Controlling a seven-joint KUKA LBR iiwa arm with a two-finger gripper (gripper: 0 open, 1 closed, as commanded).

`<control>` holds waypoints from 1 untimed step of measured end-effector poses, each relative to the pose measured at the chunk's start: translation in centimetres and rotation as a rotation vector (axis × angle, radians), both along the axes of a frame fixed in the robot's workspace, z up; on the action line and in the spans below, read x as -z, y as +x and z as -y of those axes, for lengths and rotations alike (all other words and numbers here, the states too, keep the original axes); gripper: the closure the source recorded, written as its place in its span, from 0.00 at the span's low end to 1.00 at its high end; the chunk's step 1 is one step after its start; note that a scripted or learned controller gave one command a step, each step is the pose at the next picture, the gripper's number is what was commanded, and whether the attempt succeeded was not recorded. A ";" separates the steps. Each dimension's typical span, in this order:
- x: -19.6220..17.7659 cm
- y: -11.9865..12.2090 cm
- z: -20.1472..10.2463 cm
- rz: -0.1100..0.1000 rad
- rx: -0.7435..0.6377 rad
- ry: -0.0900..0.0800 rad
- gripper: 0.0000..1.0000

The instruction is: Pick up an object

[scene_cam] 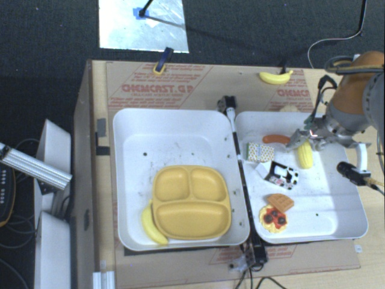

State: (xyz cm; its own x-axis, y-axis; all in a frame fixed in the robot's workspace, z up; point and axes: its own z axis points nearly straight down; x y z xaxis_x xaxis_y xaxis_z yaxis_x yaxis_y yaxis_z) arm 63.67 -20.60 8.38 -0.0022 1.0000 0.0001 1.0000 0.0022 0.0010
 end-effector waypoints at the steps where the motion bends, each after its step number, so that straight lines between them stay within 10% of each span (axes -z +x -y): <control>1: -1.2 0.2 0.0 0.005 -0.002 -0.002 1.00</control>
